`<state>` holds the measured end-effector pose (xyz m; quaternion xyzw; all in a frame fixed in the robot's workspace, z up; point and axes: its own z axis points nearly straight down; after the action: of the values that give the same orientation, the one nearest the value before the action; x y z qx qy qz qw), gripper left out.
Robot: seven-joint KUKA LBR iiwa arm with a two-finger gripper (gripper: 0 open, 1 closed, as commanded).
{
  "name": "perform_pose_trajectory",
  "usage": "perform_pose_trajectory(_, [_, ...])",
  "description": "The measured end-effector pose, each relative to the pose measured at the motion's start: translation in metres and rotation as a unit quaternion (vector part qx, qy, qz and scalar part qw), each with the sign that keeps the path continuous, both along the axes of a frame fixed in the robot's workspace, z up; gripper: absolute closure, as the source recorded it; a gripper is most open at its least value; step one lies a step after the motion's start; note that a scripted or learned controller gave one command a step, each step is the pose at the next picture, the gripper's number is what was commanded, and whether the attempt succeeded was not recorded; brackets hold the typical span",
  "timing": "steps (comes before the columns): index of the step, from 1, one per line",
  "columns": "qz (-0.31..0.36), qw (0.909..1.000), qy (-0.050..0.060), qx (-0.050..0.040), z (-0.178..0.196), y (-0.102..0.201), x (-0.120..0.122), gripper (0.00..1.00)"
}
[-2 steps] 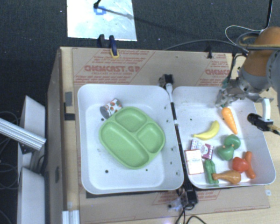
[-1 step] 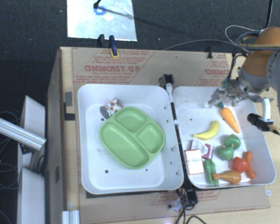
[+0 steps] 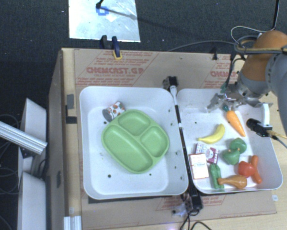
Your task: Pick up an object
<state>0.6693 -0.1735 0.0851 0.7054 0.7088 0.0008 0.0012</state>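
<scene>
The right bin [image 3: 191, 97] holds toy food. An orange carrot [image 3: 235, 122] lies near its back, and a yellow banana [image 3: 212, 135] lies in the middle. Toward the front are a green pepper [image 3: 234, 150], a red pepper [image 3: 247, 169], a brown drumstick [image 3: 233, 180], a green vegetable [image 3: 214, 176] and two small cartons [image 3: 200, 163]. My gripper [image 3: 219, 102] hangs low over the back of the right bin, just left of and behind the carrot's green top. Nothing can be seen held in it.
The left bin [image 3: 93, 176] bears a green divided plate [image 3: 135, 140] and a small tipped can [image 3: 114, 111] behind it. A ridge [image 3: 180, 128] separates the two bins. The arm [image 3: 268, 61] comes in over the right bin's back right corner.
</scene>
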Motion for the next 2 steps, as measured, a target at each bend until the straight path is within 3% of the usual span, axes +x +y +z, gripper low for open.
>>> perform_pose_trajectory(2, [-0.002, 1.0000, 0.000, -0.0004, 0.0005, -0.0092, 0.0002, 0.00])
